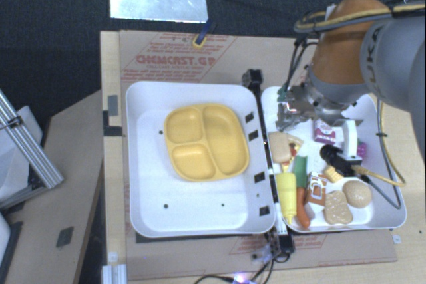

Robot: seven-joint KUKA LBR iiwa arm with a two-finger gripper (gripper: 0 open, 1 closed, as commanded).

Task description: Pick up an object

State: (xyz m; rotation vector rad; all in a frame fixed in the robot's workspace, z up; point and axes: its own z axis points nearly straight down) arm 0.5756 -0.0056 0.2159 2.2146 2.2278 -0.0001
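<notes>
Hovering low over the right white bin [397, 209], your grey two-finger gripper [287, 115] sits above crowded toy food; its grip state you cannot tell. Descending there risks nudging the tan bread-like piece [281, 146] instead of catching it.

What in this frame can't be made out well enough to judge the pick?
- Gripper: the wrist and arm body cover it in the camera view, so whether the fingers are open or shut on anything is unreadable.
- Right bin: its upper part lies under the arm.
- Purple-and-white package: partly under the wrist; label too small to read.
- Toy foods by the yellow corn: overlapping, edges unclear.
</notes>
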